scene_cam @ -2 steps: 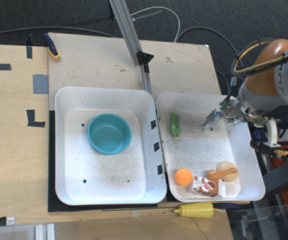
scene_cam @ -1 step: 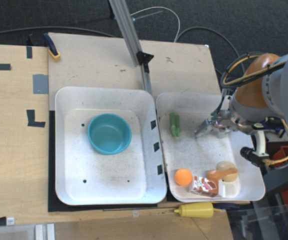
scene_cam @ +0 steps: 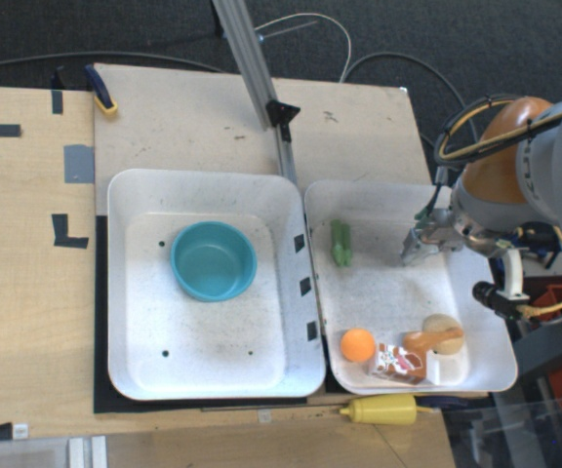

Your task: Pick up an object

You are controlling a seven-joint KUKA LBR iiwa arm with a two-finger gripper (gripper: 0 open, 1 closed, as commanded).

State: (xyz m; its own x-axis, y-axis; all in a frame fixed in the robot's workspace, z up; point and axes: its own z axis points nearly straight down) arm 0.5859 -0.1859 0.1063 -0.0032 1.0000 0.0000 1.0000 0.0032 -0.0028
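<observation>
The arm is reaching in from the right of the frame, its grey body and orange band sitting at the upper right, and the gripper (scene_cam: 425, 245) is hanging low over the right bin (scene_cam: 379, 203), in that bin's upper right part. Its fingers are pointing down toward the bin floor with a small gap between them, and nothing is showing between them; the tips are small and dim here, so how wide they are standing is hard to judge, though they seem partly open.

A green object (scene_cam: 341, 243) is lying on the floor of the right bin, left of the gripper and apart from it, long axis running up and down the frame. Along the bin's lower edge an orange ball (scene_cam: 357, 344) is resting, and just to its right a red and white packet (scene_cam: 399, 361) is lying against a tan rounded object (scene_cam: 437, 337) and a white block (scene_cam: 447, 368) in the lower right corner.

The left bin (scene_cam: 135, 359) is holding a teal bowl (scene_cam: 214, 260), upright, in its upper middle part. A yellow bottle (scene_cam: 385, 409) is lying on its side on the bench just below the right bin's lower edge. A grey pole (scene_cam: 246, 42) is slanting down from the top of the frame toward the seam between the two bins.
</observation>
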